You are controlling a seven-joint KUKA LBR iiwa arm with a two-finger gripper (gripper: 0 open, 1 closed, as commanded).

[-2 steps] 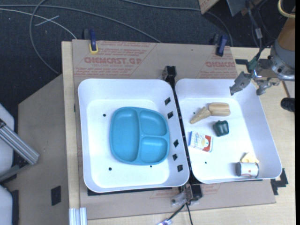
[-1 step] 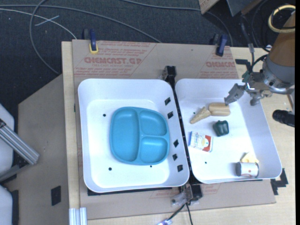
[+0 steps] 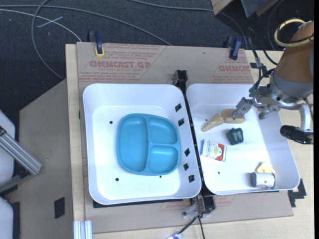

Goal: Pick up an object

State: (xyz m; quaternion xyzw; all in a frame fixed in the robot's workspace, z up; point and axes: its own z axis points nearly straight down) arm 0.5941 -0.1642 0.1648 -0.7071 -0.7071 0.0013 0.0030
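Gripper [image 3: 242, 107] at the end of the grey arm [image 3: 294, 78] hangs low over the upper part of the right bin [image 3: 279, 148], reaching in from the right, with an orange band above its wrist. Its tip sits right at the tan wedge-shaped object [image 3: 219, 120], at that object's right end. Whether it grips the wedge cannot be told from this angle.

That tan wedge lies near the top of the right bin, slanting down toward the left. Just below and to the right of it sits a small dark green object [image 3: 235, 136]. Lower and to the left lies a flat white packet with red and blue print [image 3: 213, 150]. Well apart from these, near the bin's lower right corner, lies a small grey and yellow object [image 3: 263, 177].

In the left bin [image 3: 97, 133] rests a blue divided plate [image 3: 147, 144] with three compartments, roughly in the middle. Both white bins sit side by side on a brown board [image 3: 124, 59], held by blue clamps [image 3: 98, 43] at its far edge.
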